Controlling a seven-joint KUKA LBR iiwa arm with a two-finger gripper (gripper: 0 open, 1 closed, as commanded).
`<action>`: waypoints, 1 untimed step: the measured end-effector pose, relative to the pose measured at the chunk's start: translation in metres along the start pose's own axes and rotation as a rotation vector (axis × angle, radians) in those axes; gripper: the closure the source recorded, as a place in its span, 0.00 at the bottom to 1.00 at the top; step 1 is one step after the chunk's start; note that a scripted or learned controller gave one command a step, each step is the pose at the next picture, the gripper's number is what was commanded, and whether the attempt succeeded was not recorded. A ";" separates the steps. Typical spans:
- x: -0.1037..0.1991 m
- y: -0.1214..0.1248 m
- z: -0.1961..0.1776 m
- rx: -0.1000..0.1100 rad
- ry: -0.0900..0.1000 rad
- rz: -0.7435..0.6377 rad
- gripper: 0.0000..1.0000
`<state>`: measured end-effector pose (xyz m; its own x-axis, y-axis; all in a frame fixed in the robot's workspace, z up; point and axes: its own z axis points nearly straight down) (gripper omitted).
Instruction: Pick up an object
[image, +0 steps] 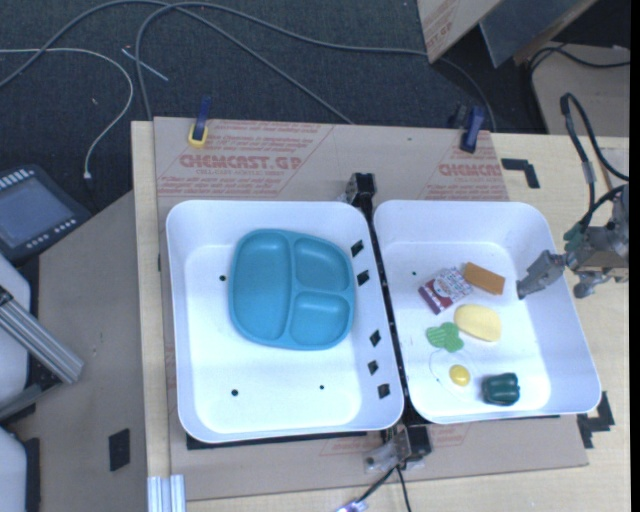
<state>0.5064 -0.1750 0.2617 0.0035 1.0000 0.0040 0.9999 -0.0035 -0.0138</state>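
Two white bins side by side. Left bin (200, 390): one blue divided tray (292, 288). Right bin (560, 390): orange block (485, 279), red-and-white packet (444, 289), yellow lemon-like piece (478, 323), green leafy piece (445, 337), small yellow piece (459, 376), dark green pepper (501, 389). Gripper (562, 278): at the right bin's right rim, fingers spread apart, nothing between them, well apart from the objects.

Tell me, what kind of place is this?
Probably a robotics lab bench: two white bins clamped to a cardboard-covered table, toy food such as a green pepper, a gripper, loose cables.
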 end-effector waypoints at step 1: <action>0.001 0.002 -0.006 -0.013 -0.003 -0.004 0.00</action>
<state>0.5087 -0.1745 0.2681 -0.0002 1.0000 0.0010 1.0000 0.0002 -0.0011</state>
